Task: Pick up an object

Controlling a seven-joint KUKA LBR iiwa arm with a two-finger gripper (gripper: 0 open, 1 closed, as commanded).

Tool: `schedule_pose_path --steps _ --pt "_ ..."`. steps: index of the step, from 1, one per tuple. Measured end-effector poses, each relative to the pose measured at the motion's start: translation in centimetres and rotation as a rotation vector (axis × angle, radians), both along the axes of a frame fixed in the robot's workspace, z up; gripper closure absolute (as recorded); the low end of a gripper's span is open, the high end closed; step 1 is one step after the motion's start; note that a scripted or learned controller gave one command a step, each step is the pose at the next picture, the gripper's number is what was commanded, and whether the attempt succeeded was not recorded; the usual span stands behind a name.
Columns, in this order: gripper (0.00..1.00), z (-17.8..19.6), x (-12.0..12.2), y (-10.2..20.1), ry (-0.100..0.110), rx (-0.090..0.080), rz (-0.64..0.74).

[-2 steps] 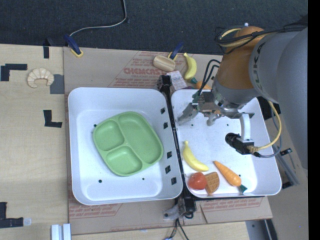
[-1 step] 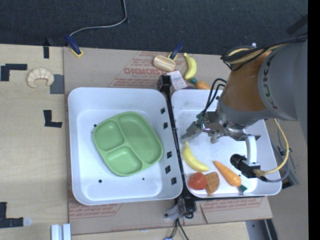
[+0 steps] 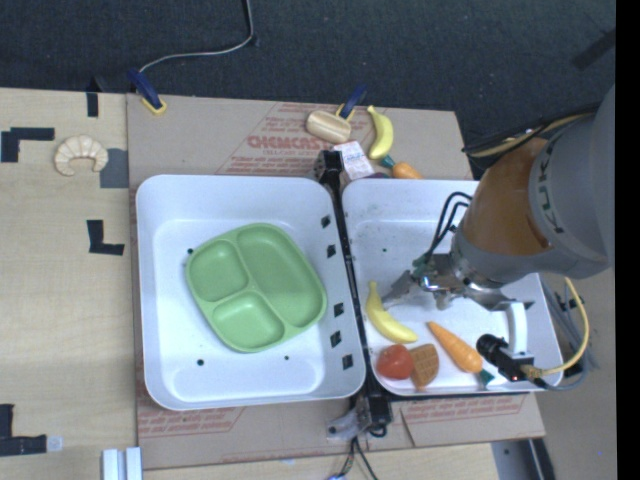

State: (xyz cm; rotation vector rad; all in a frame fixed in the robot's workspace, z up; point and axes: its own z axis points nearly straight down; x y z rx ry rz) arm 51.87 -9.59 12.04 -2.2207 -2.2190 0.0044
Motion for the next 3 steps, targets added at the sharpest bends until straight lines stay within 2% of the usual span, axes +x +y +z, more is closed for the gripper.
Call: schedule_pose_path --steps 1,2,3 --pt "0.00 6.4 3.4 3.6 -0.003 0.001 0.002" --pt "0.00 6.3 -3.3 4.8 -0.001 0.001 0.001" --pt "0.00 7.5 2.6 0.8 -0.003 -0.001 0.001"
